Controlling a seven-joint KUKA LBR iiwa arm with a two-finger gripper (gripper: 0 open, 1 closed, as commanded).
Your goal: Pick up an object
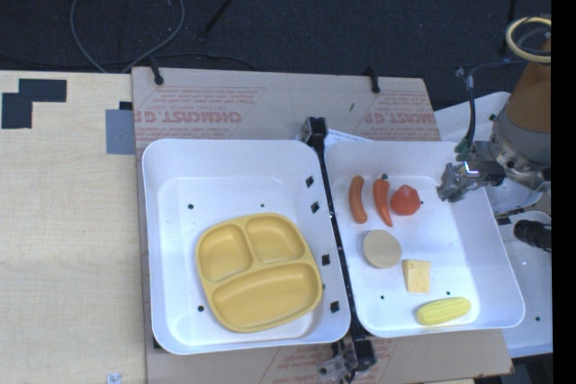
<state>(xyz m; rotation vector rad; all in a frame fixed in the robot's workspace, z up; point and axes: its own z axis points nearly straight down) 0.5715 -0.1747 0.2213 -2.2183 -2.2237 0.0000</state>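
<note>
- Over the right bin's far right edge, your pincer hangs above the rim, reaching in from the side; you cannot tell from this slant whether it is wide or narrow, and nothing shows between it.
- Your candidates all lie in that right bin: a sausage and a carrot side by side, a tomato touching the carrot, a round beige disc below them, a cheese cube just beside the disc, and a corn cob near the front wall.
- You are nearest the tomato, so it looks the likeliest target; its contact with the carrot may crowd a finger.
- Your left bin holds a yellow divided plate, lying flat and well apart from the arm.
- Both bins sit on cardboard over the surface, seemingly to keep them level.
</note>
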